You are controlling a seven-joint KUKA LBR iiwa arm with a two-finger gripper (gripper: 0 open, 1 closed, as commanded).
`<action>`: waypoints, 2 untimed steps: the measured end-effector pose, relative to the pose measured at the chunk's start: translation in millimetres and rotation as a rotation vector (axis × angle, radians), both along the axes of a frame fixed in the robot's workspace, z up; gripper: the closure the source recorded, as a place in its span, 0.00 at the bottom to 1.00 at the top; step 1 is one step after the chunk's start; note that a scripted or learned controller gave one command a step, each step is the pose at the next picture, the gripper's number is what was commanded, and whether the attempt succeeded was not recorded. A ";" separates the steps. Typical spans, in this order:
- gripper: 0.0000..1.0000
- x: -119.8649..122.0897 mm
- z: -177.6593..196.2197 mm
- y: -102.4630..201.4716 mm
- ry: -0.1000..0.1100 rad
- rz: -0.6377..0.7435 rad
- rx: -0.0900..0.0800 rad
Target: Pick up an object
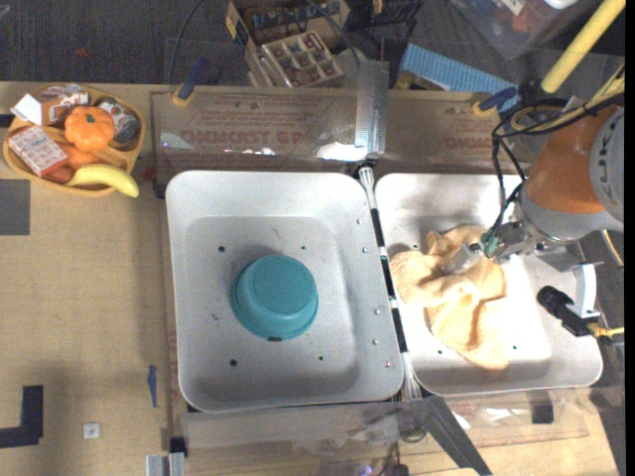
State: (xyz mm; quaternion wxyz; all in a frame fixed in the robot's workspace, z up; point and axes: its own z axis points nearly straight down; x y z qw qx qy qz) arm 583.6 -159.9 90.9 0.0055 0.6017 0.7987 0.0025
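A: Worktop, near side: teal bowl upside down in left bin. Yellow cloth crumpled in right bin.

B: Pincer at cloth's far edge; grip state, cannot tell. Best pinch a raised fold, lift straight.

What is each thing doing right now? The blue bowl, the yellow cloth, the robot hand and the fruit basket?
Teal bowl: upside down in the left bin.
Yellow cloth: crumpled in the right bin.
Gripper: low at the cloth's upper edge.
Basket: on the bench, holding a banana and a small pumpkin.
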 end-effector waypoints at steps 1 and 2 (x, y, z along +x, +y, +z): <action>1.00 1.8 12.2 -0.3 -0.007 0.001 -0.001; 1.00 4.8 109.7 -26.2 0.009 0.078 0.001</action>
